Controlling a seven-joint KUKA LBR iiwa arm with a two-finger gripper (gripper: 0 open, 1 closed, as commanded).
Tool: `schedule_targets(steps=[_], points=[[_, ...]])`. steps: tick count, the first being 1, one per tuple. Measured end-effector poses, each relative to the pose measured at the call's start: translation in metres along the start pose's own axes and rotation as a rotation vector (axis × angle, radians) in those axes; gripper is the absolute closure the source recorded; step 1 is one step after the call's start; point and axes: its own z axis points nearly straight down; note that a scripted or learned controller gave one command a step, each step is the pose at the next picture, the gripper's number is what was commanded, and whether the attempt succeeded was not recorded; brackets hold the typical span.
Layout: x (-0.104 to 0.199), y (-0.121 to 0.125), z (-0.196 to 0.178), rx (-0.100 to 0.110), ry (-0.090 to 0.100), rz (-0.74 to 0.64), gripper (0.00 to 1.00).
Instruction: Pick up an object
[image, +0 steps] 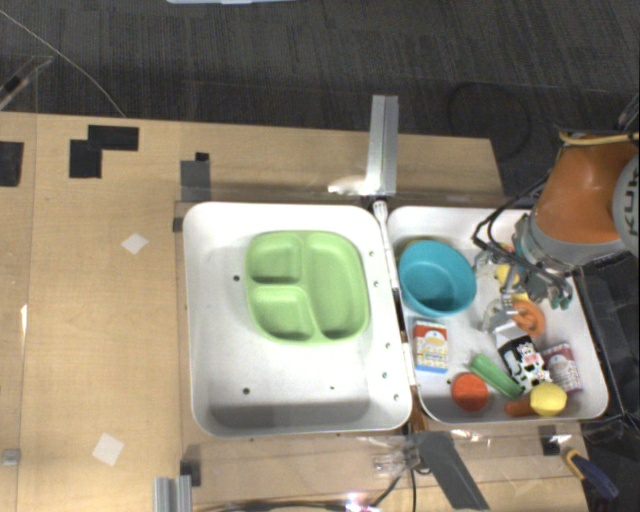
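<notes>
Orange toy (530, 318) sits under your gripper (512, 308) in the crowded right bin (598, 400); jaw state cannot be told. Risk: fingers snag neighbouring clutter, grasp slips.

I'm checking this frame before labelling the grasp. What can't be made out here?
- Gripper, camera view: too small and cluttered to tell whether it holds the orange object beside it.
- Arm: cut off by the right edge.
- Small carton: print too small to read.
- Black-and-white toy and neighbouring pieces in the right bin: overlapping, too small to identify.
</notes>
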Motion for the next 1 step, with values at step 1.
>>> schedule_targets(steps=[1], points=[[0.0030, 0.0063, -0.0022, 0.014, -0.001, 0.004, 0.00]])
